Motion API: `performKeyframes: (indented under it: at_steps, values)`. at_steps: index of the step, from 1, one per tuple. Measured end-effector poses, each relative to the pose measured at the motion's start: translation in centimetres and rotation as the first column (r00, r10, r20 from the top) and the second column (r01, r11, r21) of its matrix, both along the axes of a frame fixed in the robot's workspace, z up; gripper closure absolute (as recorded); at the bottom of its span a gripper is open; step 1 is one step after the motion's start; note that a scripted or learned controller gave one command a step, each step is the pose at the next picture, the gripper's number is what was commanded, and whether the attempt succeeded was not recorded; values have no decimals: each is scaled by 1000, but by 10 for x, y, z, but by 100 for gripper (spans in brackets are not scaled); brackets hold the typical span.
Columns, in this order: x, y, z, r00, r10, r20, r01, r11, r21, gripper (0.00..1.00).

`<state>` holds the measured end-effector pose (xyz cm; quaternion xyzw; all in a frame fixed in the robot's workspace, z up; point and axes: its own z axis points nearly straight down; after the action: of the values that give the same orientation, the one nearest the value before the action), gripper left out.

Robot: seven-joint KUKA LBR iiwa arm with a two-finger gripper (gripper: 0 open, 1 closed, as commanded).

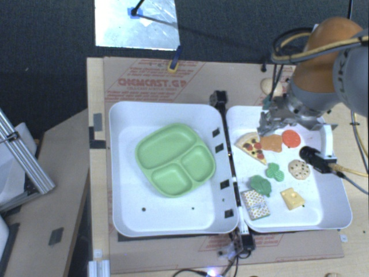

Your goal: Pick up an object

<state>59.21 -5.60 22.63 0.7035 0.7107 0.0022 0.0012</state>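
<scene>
The right bin [331, 209] holds toy food: a pizza slice [251, 145], an orange piece [271, 142], a red tomato slice [291, 138], a cookie [298, 169], two green broccoli pieces [260, 184] [274, 171], a yellow cheese wedge [292, 198] and a patterned cracker block [255, 204]. My gripper [267, 126] hangs at the bin's far left part, just above the orange piece and the pizza slice. Nothing shows between its fingers.
The left bin [124, 212] holds a green three-compartment plate [175, 158]. A black divider strip [225, 149] runs between the bins. The arm's orange band [326, 51] looms over the right bin's far edge. A shiny sheet [137, 16] lies beyond the bench.
</scene>
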Motion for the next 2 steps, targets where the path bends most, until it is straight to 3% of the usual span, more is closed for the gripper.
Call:
performKeyframes:
  at_steps: [1,2]
  values:
    - [38,52,-3,1000,0,0,0,1000,0,100]
    - [51,60,6,1000,-4,-1,4,1000,-1,100]
